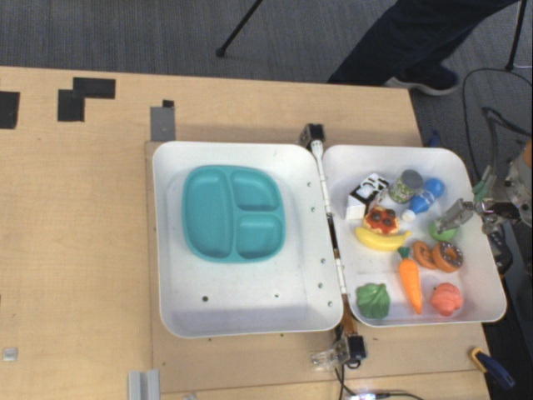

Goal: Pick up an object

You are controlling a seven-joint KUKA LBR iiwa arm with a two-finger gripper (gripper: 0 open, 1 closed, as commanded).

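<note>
beside the right bin [491,302], gripper [456,216], grip unclear; inside: 1 banana [381,240], 1 carrot [410,283], 1 pretzel [439,255].

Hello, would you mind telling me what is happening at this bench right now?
A robot arm reaches in from the right, its gripper hanging over the right bin, which holds toy food: a banana, a carrot, a pretzel and more. Nothing shows between its fingers, so no object is picked up yet. The left bin holds a teal divided tray.
</note>
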